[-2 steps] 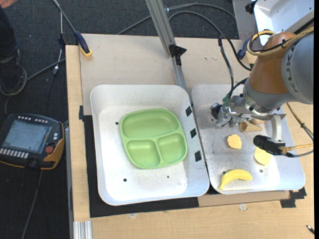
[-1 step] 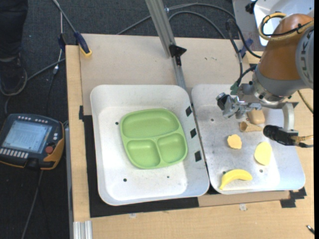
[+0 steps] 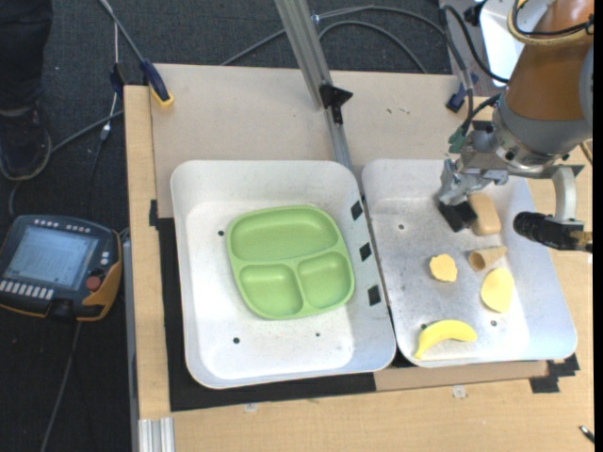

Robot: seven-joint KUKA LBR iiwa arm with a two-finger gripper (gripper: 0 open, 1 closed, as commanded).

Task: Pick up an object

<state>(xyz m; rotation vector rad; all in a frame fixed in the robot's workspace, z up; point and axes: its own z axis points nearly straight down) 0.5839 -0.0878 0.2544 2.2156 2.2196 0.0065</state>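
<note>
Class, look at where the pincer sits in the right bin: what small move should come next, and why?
Probably a short sideways shift toward the tan block. The pincer sits low in the right bin just beside that block, not over it, so it likely needs centring before any grasp.

Two white bins (image 3: 273,182), one green divided plate (image 3: 288,260), perhaps five food pieces (image 3: 444,268) (one banana (image 3: 446,335))

**Camera Placement**

A single fixed camera is mounted above the bench (image 3: 254,111) and looks down at a slant. It frames both white bins, left bin (image 3: 203,347) and right bin (image 3: 405,196), from moderate height. The arm (image 3: 551,73) enters from the right.
</note>
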